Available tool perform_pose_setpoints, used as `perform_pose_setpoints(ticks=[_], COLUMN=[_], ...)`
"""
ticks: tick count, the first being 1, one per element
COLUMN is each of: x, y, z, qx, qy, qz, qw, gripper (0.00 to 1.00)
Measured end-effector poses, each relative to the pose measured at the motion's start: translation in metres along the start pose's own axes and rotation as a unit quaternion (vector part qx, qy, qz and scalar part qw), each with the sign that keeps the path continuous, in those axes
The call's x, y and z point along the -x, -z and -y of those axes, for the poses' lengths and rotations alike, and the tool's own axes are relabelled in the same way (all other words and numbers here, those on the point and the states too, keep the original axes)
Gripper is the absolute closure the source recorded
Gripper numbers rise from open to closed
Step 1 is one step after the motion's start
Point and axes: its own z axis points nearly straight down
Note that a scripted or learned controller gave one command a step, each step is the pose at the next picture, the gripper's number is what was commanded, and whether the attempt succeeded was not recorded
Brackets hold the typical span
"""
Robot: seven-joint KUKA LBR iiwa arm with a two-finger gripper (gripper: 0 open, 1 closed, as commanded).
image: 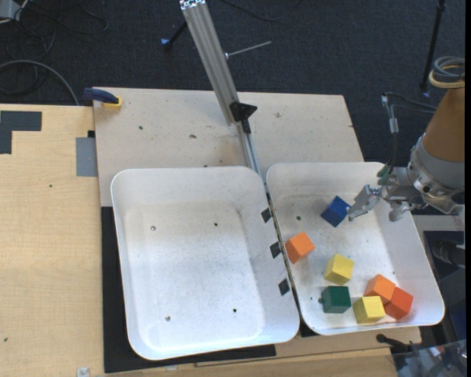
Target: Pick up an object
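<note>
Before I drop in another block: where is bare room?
The left bin floor is bare wall to wall. The right bin has room along its far wall; near the pincer and the blue cube, and toward the front corner, it's crowded.

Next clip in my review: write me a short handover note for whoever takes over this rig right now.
Pincer: over the right bin, next to the blue cube; nothing visible between its fingers.
Blocks, all in the right bin: blue cube, orange cube, yellow cube, green cube, and a cluster of yellow block, orange block, red block.
Done: nothing lifted.
Left: grasp and lift one; the blue cube is closest.
</note>
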Motion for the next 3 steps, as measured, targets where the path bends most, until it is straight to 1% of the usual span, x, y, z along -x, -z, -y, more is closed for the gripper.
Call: perform_pose_setpoints(ticks=[1,2,3], x=[0.026,0.042,-0.014], y=[0.102,0.237,0.185], z=[0.069,0.067,-0.023], qx=[0.004,0.004,-0.002], qy=[0.002,0.004,0.006], qz=[0.002,0.002,-0.001], qw=[1.0,1.0,1.0], gripper=[0.0,0.0,0.0])
